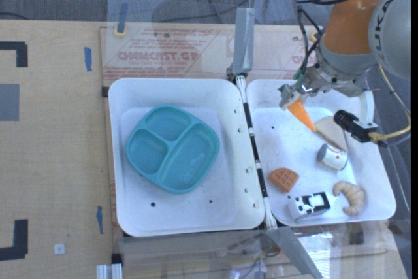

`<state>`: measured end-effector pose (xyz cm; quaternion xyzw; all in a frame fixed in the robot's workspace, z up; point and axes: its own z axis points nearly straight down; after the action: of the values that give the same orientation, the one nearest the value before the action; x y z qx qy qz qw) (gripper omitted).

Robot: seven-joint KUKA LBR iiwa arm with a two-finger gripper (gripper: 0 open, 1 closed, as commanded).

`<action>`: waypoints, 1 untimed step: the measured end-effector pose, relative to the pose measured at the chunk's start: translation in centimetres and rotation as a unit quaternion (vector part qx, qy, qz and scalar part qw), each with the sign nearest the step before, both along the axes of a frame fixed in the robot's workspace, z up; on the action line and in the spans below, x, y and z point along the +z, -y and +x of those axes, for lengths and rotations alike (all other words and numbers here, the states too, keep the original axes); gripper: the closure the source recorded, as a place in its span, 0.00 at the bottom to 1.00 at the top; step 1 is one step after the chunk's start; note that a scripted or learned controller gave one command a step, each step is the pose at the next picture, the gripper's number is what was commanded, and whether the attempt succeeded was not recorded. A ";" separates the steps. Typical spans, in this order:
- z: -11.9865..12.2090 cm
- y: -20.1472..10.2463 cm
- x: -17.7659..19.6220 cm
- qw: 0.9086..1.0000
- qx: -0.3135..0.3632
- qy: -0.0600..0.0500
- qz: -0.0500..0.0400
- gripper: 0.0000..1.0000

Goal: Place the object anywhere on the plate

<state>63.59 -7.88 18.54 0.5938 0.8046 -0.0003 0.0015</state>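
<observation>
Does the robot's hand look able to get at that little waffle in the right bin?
Probably yes. The waffle lies flat in the open, apart from the other toys, with nothing on top. The hand is at the carrot, farther back in the same bin.

Plate (173, 149): teal, three compartments, lying flat in the left bin, nothing on it. Carrot (301, 113): orange, cone-shaped (tip pointing up-left, toward the gripper), lying in the right bin's upper part, well apart from the plate.
</observation>
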 end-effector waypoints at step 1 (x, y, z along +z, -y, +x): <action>-0.7 -8.1 2.2 1.000 0.021 0.001 0.001 1.00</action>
<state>62.93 0.18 20.77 0.5766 0.8170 0.0010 0.0015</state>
